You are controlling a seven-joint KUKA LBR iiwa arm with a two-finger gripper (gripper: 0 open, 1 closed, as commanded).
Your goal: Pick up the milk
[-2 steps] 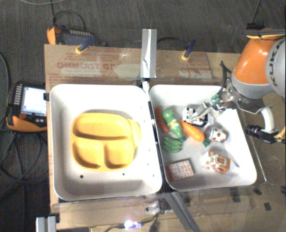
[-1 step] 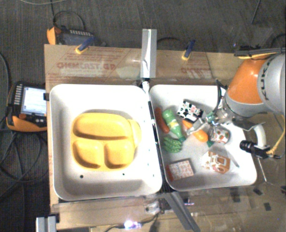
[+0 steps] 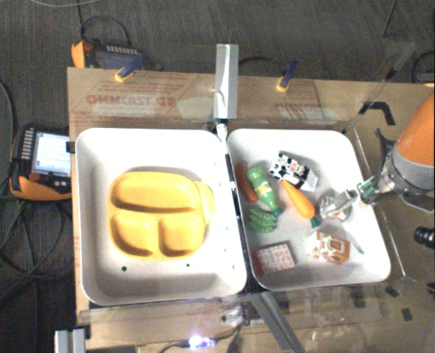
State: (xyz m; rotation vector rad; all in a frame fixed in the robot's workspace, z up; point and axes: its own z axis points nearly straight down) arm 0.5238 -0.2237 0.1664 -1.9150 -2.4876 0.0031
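Pincer: metallic, two-fingered, at the end of the grey arm with the orange band, which reaches in from the right. It sits low inside the right-hand shallow white bin, near that bin's right wall. Glare and blur hide the fingertips; I cannot tell whether the pincer is spread or pressed together, and nothing is visibly pinched.

Just beside the pincer, on its left: a tapered orange plastic carrot, lying diagonally. Just below the pincer: a small brown-and-white printed toy packet. Judgement: the pincer is low amid the clutter because all graspable items are grouped in this one bin.

Task object: the small white carton with black cow-patches and a red mark, taken to be the milk. It lies on its side in the upper middle of the right bin, up and to the left of the pincer, apart from it, with the carrot's upper end in between. Not touched by the pincer.

Further out: a green plastic bottle, a thin red-orange sausage-shaped toy and a green leafy vegetable toy along the bin's left side; a flat square card with red print at the lower edge.

Left-hand shallow white bin holds a yellow moulded tray with compartments, probably the drop-off side. Both bins rest on the cardboard-lined worktop.
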